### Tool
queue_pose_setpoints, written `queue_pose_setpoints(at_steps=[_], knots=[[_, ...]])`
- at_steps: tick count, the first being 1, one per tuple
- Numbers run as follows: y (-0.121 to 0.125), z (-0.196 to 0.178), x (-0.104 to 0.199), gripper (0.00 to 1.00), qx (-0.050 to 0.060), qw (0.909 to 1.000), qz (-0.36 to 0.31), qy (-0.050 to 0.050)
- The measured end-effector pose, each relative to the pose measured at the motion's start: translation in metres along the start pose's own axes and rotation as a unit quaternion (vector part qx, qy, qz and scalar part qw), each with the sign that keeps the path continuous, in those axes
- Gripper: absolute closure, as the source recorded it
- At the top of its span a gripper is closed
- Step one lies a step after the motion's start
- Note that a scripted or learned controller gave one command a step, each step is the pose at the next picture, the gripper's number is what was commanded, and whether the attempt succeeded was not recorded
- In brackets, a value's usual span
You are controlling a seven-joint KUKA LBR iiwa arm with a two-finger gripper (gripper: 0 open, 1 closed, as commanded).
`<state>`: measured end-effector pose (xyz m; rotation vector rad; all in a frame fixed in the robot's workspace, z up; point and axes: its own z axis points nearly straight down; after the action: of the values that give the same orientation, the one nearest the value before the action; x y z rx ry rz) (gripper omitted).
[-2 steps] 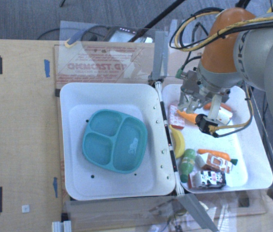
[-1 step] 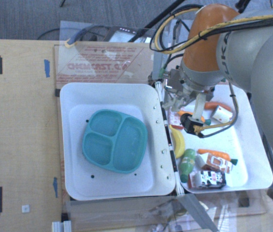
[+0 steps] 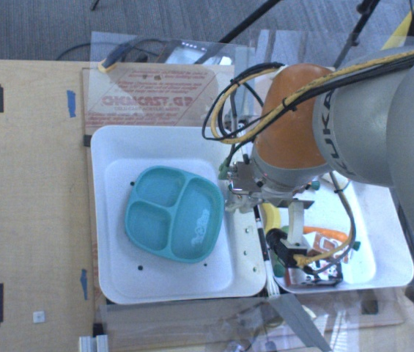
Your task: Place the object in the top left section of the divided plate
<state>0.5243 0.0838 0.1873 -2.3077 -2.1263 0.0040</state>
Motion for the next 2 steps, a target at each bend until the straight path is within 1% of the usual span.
queue_pose_setpoints(at_steps=[1,2], knots=[[0.010,-0.093,0.034,1.00,-0.002,0.9991,-0.044,0.000],[-0.053,-0.025,0.080,1.00,0.000,0.9937,-0.112,-0.001]])
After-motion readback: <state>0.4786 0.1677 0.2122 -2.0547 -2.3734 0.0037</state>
